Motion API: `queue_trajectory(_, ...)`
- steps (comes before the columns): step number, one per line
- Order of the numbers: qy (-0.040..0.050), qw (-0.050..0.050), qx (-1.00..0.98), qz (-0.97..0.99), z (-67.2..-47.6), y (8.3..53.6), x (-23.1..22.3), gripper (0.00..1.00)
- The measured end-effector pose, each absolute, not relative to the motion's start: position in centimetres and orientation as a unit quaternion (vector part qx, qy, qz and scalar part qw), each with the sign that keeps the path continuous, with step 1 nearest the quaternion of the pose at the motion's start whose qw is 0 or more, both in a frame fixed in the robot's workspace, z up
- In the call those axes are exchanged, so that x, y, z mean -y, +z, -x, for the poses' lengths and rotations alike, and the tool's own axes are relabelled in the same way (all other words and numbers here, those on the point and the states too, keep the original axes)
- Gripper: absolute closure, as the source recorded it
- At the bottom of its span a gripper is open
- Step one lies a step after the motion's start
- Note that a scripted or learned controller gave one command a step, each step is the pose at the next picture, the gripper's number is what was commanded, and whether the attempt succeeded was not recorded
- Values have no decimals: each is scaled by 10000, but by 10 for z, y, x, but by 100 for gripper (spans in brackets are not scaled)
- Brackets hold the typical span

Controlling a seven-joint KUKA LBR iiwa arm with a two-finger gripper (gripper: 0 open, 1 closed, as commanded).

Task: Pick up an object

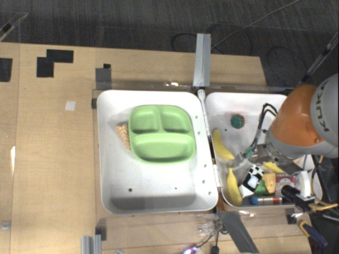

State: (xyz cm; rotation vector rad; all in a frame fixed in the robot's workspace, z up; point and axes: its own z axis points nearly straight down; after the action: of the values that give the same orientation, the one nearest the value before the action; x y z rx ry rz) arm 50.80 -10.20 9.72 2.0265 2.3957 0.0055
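Camera view: the gripper (253, 157) is seen low in the right bin (249, 103), above a clutter of two bananas (222, 147), a black-and-white block (253, 178) and a red marker (270, 199). Whether its fingers are spread or pressed together cannot be told. A green divided tray (161, 132) is seen lying in the left bin (148, 194).

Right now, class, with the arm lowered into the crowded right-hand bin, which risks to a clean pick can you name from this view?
1. Clutter: the tool sits among packed items, a curved yellow banana and a black-and-white checkered block, so it may catch two things or nudge them aside.
2. Shape: a second yellow banana lies against the shallow white right bin's wall; its round, curved body could slip free.
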Motion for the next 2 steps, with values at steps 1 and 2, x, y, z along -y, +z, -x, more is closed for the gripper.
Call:
queue_trajectory(1,51,65,-7421,-6703,-539,92,88,0)
queue_trajectory(2,18,29,-7540,-6569,-538,200,125,0)
